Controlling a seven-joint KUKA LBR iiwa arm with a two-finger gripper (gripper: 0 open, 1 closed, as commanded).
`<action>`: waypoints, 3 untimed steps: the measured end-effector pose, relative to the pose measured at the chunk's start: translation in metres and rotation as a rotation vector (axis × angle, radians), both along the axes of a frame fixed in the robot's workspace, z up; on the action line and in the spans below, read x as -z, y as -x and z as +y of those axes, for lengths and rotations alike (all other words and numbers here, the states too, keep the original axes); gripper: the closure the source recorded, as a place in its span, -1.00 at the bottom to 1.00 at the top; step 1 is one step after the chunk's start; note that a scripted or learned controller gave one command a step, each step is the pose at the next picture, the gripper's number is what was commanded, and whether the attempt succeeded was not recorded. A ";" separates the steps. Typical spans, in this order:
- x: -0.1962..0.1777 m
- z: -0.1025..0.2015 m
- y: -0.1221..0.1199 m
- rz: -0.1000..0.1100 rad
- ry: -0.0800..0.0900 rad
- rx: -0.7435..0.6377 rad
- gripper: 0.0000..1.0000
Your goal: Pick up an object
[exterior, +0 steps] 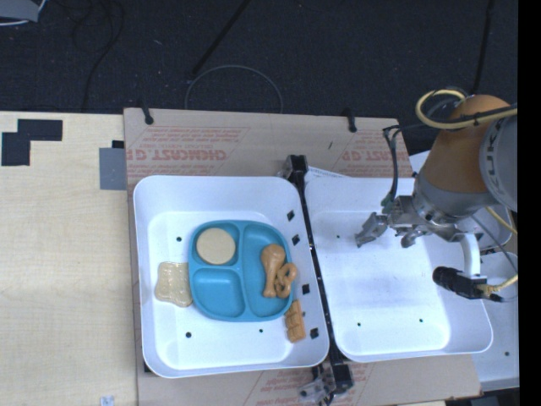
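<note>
Two shallow white bins sit side by side on the counter (68,252), and we see every candidate object lying in the left bin (161,345). A blue divided tray (221,296) rests there with a round tan disc (215,245) in its upper left compartment and a brown pretzel-like piece (277,271) in its right compartment. A pale waffle-shaped piece (173,283) lies against the tray's left edge, and a small orange-brown piece (294,321) lies just beside the tray's lower right corner, near the divider between the bins.

The end effector (390,229) hangs over the upper part of the right bin (461,341), well apart from all of these things. Its two fingers are spread apart and hold nothing.

We judge the pick has not begun, since the arm must first cross the divider to reach anything. Several things could go wrong from here. A descent where the end effector hangs now would close on bare bin floor. The small piece by the divider sits close to the bin wall, so a finger could strike the rim. The disc and pretzel piece lie inside raised tray compartments, so the fingers could catch the tray lip and drag or lift the tray instead. The flat disc may also offer little to pinch
</note>
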State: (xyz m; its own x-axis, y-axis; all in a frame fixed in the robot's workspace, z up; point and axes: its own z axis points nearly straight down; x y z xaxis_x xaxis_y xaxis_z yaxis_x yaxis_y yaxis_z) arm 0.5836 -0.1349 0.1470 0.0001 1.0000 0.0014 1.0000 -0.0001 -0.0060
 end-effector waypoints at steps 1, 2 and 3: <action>-0.012 -0.001 0.000 -0.001 0.000 0.002 1.00; -0.070 0.004 -0.007 -0.009 0.002 -0.001 1.00; -0.083 0.003 -0.007 -0.006 0.001 -0.001 1.00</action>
State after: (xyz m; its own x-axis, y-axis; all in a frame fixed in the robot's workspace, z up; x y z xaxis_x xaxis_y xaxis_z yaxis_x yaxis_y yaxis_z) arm 0.5909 -0.1321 0.2300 -0.0013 1.0000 0.0002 1.0000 0.0013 -0.0004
